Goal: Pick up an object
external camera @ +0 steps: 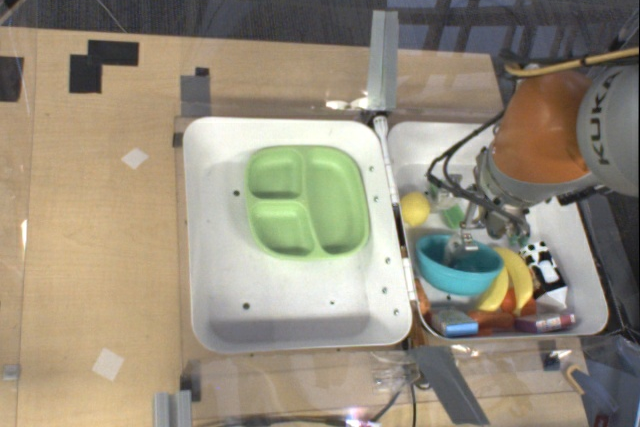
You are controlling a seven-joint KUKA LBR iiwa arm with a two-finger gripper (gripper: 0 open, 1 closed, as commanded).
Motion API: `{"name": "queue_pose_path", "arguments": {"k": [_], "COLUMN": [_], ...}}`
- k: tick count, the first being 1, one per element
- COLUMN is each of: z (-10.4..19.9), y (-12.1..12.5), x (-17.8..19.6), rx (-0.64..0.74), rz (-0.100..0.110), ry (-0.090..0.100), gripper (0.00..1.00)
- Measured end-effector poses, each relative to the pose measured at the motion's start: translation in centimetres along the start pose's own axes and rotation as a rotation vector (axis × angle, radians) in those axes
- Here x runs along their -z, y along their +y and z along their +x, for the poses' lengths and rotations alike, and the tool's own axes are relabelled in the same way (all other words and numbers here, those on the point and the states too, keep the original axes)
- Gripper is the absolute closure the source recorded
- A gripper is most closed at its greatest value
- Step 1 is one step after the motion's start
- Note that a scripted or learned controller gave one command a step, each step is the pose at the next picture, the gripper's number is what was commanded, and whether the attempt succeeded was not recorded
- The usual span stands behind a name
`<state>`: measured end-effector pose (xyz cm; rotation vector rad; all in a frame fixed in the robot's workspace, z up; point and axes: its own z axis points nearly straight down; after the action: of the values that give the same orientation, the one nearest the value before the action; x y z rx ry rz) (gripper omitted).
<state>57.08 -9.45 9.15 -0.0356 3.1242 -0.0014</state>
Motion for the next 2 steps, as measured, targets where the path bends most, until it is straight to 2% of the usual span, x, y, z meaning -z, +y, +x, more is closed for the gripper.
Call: {"name": "queue_pose_path", "arguments": {"k": [1, 2], "z": [-2.4, -8.2], "y": [-6.0, -1.0], "x": [3.1, -0.2], "rx": [0.087, 0.158], "rz": [0.002, -0.001], "ry": [0.004, 0.0], "gripper": [0.0, 0.0]}}
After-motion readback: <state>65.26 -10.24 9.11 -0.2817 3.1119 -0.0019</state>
